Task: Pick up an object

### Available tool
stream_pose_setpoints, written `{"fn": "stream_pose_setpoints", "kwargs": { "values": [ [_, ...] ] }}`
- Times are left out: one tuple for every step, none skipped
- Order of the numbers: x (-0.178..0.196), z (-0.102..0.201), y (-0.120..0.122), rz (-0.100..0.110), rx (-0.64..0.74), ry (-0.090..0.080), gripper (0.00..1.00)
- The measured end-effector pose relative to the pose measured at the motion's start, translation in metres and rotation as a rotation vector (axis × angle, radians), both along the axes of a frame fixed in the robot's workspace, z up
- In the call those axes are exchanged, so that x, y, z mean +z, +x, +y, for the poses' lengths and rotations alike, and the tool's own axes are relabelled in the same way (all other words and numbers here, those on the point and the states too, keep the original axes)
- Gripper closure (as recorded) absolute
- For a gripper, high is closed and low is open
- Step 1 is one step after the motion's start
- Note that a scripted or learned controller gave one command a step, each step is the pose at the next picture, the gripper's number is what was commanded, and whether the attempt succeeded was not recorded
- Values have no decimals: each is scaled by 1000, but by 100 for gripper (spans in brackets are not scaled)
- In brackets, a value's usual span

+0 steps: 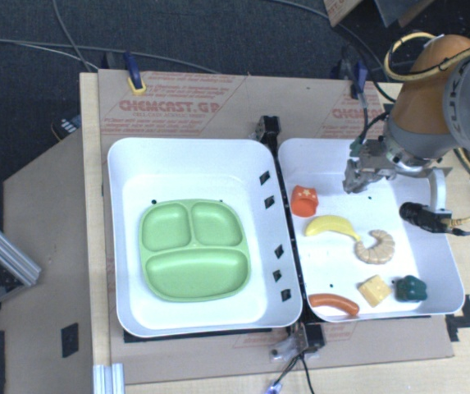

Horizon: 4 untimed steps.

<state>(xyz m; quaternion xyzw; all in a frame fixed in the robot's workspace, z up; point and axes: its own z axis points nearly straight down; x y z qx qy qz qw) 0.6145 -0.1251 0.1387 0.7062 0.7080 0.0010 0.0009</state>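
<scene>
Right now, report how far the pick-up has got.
Done: nothing looks lifted. The tomato, banana, shrimp, cheese, sausage and broccoli all lie in the right bin. In hand: the claw hangs over that bin's far end, above the tomato, touching nothing. Left: descend, grip one item, lift it.

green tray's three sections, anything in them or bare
Bare. The green divided tray in the left bin shows plain green in all three sections; the toy food lies in the right bin.
</scene>
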Motion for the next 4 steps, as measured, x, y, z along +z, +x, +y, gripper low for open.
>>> {"fn": "stream_pose_setpoints", "kwargs": {
  "values": [
    [42, -3, 0, 1, -1, -1, 100],
    [86, -10, 4, 0, -1, -1, 100],
    [74, 37, -15, 10, 2, 4, 100],
    [64, 86, -33, 11, 3, 4, 100]
  ]
}}
